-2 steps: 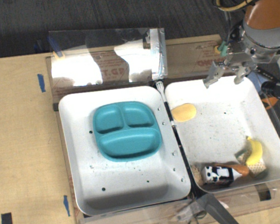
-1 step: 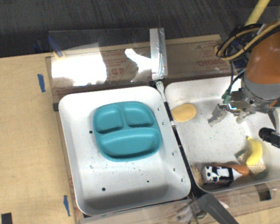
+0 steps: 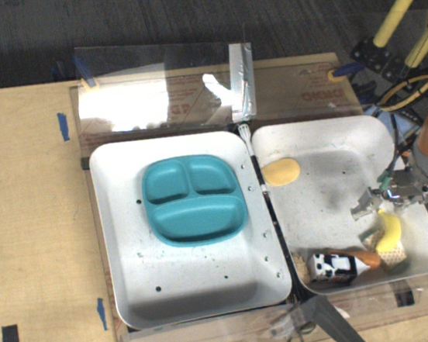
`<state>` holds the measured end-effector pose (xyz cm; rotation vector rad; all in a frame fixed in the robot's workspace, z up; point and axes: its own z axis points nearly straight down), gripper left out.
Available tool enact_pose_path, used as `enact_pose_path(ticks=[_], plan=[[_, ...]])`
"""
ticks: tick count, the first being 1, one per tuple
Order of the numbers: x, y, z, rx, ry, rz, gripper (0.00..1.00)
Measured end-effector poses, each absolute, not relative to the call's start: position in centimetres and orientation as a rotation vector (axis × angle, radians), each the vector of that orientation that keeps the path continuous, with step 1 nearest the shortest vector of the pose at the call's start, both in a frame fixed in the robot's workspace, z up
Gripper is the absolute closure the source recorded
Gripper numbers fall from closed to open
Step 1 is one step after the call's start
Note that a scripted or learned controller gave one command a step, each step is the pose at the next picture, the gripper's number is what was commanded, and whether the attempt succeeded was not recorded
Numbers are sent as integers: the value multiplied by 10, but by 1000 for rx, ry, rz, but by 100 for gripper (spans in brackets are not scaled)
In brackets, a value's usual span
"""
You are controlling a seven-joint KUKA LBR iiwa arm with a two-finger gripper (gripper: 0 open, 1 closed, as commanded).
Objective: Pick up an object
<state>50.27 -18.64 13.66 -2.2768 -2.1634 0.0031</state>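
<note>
Gripper (image 3: 374,201) fingers look spread, holding nothing; yellow toy (image 3: 390,231) by the right bin's (image 3: 327,137) right edge seems light, rigid; pinch its middle.

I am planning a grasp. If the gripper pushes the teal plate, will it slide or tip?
The teal plate lies flat and low in the left bin, so it would probably slide, not tip. It looks like stiff, smooth plastic, likely light. Its rounded rim may slip between fingers.

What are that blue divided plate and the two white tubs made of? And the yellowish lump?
The teal plate looks like moulded plastic: one even colour, soft rounded edges, faint sheen. The left bin and right bin seem glossy white plastic, speckled and scuffed grey. The yellow lump is matte, perhaps foam or rubber; hard to tell.
</note>
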Motion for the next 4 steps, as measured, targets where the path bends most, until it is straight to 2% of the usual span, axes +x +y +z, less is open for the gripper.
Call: enact_pose_path(ticks=[1, 2, 3, 4], plan=[[521, -152, 140, -2408, -2018, -1, 0], [513, -192, 91, -2403, -2031, -24, 0], [554, -207, 95, -2227, -2201, -15, 0], [493, -198, 87, -2271, -2172, -8, 0]])
